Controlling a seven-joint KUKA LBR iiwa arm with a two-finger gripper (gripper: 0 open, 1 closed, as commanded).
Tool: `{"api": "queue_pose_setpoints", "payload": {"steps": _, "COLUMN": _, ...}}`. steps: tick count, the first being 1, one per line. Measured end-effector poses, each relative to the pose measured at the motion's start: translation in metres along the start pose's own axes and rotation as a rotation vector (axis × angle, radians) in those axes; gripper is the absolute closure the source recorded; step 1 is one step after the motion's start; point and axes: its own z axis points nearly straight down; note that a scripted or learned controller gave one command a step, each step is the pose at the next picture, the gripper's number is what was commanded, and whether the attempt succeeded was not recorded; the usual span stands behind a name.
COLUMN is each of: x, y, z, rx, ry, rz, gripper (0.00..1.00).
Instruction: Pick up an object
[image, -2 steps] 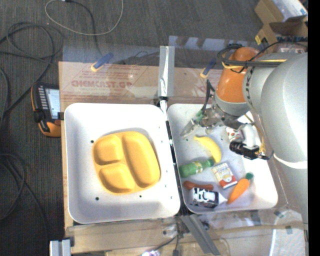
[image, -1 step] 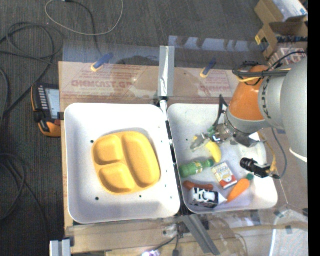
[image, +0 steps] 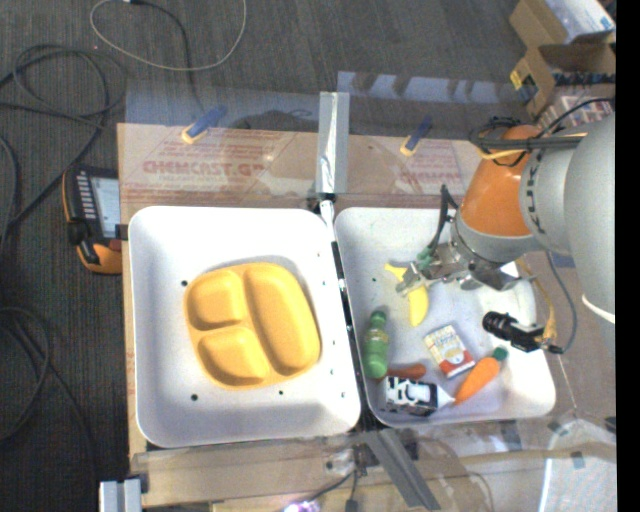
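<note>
While the arm (image: 560, 190) is reaching in from three o'clock, the gripper (image: 418, 275) is hanging low over the right bin (image: 375, 235), at the top end of the banana (image: 416, 300). Its fingers are spreading apart and are gripping nothing; whether they are touching the banana I cannot tell. The banana is lying just toward six o'clock from the gripper. Farther toward six, a small carton (image: 448, 351) is sitting beside a carrot (image: 480, 375) at its four o'clock. At seven o'clock from the gripper a green bottle (image: 376, 343) is lying, with a dark packet (image: 410, 394) below it. In the left bin (image: 160, 240), at nine o'clock, a yellow divided tray (image: 252, 322) is resting.
</note>
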Motion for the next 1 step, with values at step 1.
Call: {"api": "queue_pose_setpoints", "payload": {"steps": 1, "x": 0.0236, "y": 0.0149, "z": -0.1790, "rx": 0.019, "ry": 0.003, "rz": 0.054, "gripper": 1.00}}
